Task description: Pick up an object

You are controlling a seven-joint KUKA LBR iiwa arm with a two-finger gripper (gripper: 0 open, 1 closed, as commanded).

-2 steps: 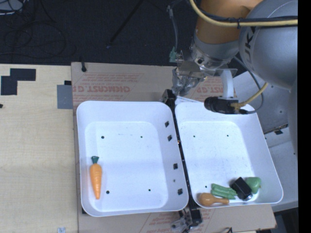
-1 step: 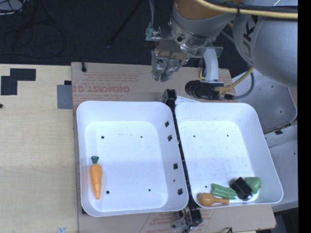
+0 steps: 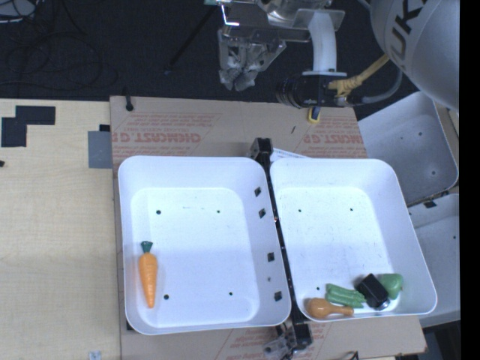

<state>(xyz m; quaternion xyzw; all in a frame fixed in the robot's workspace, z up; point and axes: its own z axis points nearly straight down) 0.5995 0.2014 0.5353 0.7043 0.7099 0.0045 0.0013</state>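
An orange carrot (image 3: 148, 274) with a green top lies at the front left of the left bin (image 3: 195, 172). In the front right corner of the right bin (image 3: 337, 172) sit a tan pear-shaped piece (image 3: 327, 308), a green pod (image 3: 344, 295), a black block (image 3: 373, 290) and a green lump (image 3: 391, 282), close together. My gripper (image 3: 241, 72) hangs high above the bench, behind the far edge of the bins, with nothing visibly in it.
Brown cardboard (image 3: 225, 130) lies under both bins. A black clip strip (image 3: 268, 223) runs between the bins. The arm's grey body (image 3: 420, 28) fills the upper right, with a yellow cable (image 3: 360, 77) below it.
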